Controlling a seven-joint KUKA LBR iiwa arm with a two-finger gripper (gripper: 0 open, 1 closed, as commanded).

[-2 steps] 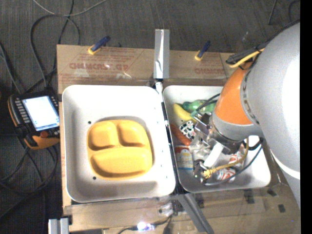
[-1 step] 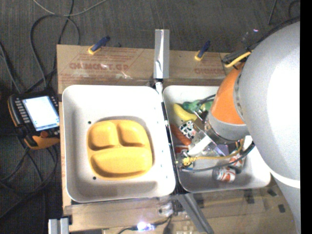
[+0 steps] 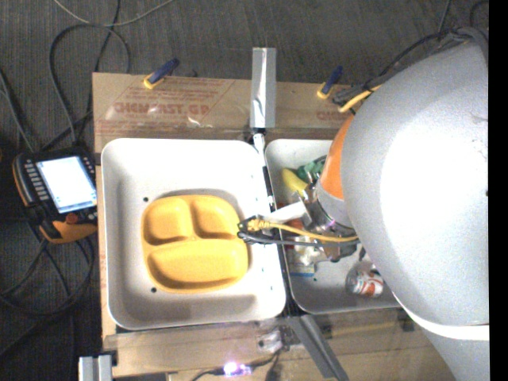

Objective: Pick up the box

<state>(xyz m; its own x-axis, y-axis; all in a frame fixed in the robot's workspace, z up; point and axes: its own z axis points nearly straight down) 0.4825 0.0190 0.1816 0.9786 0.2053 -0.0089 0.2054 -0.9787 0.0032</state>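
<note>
My arm came in from the right, and its grey bulk lay over most of the right bin, with the orange band showing above the wrist. My claw hung low over that bin's left side, close by the wall the two bins share. I could not tell how far it stood open, nor whether it had hold of anything; the wrist and a yellow cable covered that part. The cable ran leftward from the wrist, across the shared wall, and ended at the right edge of the yellow tray.

That tray, with its three compartments, lay flat near the middle of the left bin, a little toward its right wall.

In the right bin, a yellow thing and something green lay near the far left corner, partly under my wrist. A crushed can with red and white markings lay toward the near edge, just beside my arm. Below my claw, near the bin's left wall, I made out a small object with a blue edge; it may have been the box, but I could not tell for sure.

A handheld screen sat off the bench's left edge.
</note>
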